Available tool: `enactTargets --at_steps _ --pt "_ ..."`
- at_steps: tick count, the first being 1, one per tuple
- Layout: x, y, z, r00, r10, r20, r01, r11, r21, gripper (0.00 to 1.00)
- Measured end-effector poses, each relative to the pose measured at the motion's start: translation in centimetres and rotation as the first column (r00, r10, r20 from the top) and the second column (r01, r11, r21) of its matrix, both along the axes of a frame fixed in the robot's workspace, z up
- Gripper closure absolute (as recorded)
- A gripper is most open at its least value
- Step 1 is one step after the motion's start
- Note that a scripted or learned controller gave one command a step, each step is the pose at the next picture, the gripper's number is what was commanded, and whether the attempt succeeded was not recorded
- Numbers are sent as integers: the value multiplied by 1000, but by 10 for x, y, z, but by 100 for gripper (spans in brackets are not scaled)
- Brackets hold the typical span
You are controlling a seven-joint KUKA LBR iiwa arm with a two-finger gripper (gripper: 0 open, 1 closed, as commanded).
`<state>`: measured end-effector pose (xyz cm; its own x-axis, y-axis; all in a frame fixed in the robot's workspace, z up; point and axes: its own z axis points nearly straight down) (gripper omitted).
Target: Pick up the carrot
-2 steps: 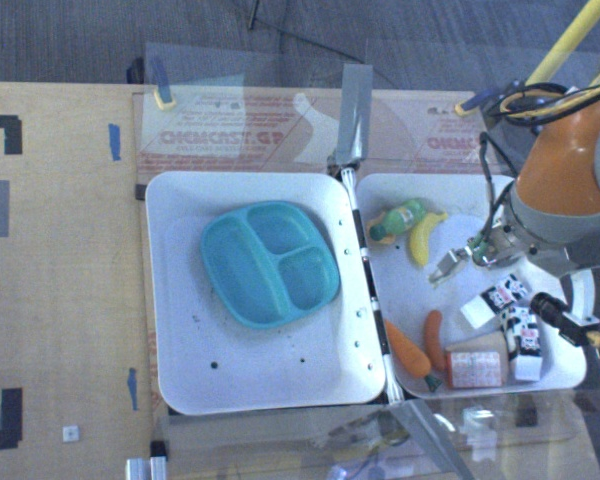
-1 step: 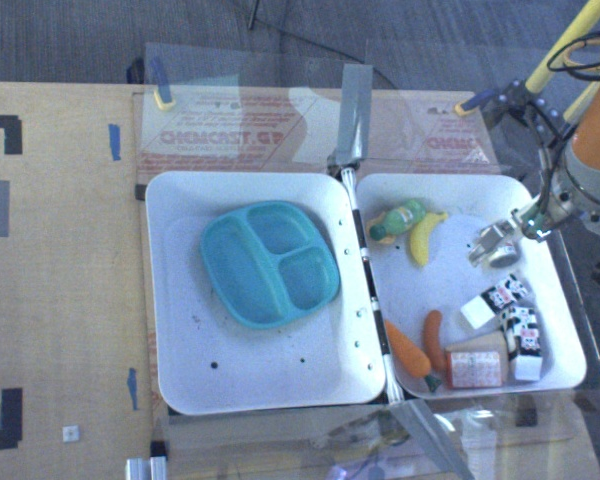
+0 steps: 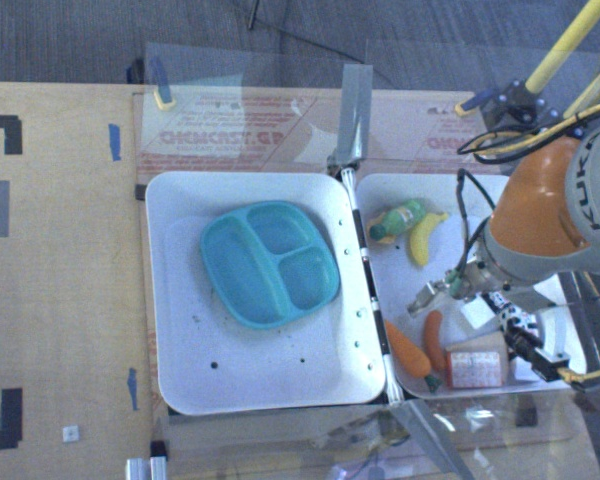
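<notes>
The orange carrot [image 3: 408,352] lies along the front left wall of the right bin [image 3: 384,268], its green end toward the front. My gripper [image 3: 442,292] hangs over the middle of that bin, a short way behind and to the right of the carrot and apart from it. A red sausage [image 3: 434,335] lies between the gripper and the carrot.
A yellow banana [image 3: 423,238] and a green toy [image 3: 395,219] lie at the back of the right bin. A red-labelled can [image 3: 475,369] lies at its front, next to the sausage. In the left bin [image 3: 180,368] sits a blue divided plate [image 3: 270,264].
</notes>
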<state>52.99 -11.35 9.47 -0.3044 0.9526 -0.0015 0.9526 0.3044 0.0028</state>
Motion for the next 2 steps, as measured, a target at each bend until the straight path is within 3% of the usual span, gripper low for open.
enactTargets --at_steps 1,2 --pt "103 6 -5 986 165 8 -165 986 -4 0" --pt "120 11 277 952 306 2 -306 952 -2 0"
